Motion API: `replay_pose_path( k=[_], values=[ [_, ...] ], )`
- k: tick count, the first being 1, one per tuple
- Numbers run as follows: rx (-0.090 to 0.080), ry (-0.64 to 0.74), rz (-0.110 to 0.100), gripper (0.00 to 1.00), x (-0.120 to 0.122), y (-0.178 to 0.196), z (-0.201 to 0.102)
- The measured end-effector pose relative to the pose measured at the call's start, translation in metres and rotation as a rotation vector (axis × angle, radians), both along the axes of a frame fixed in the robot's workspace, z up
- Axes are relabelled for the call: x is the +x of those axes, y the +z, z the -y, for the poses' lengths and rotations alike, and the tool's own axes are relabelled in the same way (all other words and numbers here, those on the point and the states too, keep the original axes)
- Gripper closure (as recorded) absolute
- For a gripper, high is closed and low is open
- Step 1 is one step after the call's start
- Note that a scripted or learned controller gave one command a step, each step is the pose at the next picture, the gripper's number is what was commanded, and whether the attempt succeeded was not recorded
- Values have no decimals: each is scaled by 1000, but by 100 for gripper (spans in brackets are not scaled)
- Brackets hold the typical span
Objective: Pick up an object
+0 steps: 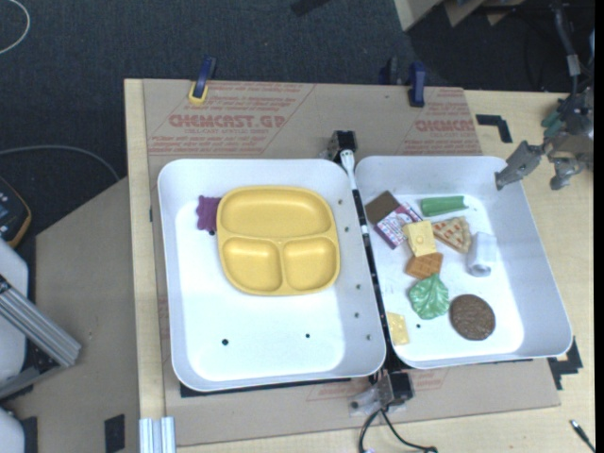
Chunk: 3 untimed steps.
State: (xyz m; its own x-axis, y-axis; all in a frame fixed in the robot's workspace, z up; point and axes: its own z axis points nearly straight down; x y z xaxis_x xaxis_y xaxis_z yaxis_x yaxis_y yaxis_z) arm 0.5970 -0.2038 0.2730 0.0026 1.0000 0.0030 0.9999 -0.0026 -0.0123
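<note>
Several small toy foods lie in the right bin (528, 253): a green stick (442, 204), a brown bar (381, 206), a yellow cube (420, 237), a pizza slice (455, 234), a silver cylinder (479, 253), an orange cracker (425, 265), a green leaf (429, 295) and a round brown cookie (472, 316). My gripper (540, 172) hangs at the bin's far right corner, over its rim. It is open, with nothing between its fingers. It stands well to the right of the green stick and touches none of the items.
The left bin (189, 310) holds a yellow divided plate (278, 239) with a purple item (206, 213) at its left edge. A small yellow piece (398, 328) lies at the right bin's near left. Clamps (415, 83) sit on the board's far edge.
</note>
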Motion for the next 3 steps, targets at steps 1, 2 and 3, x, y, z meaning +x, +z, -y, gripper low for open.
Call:
replay_pose_path(
  k=[1, 2, 3],
  values=[
    [-3, 3, 12, 0, 2, 7, 0],
    [-2, 5, 7, 0, 9, -39, -3],
    [0, 3, 4, 0, 8, -103, -8]
  ],
)
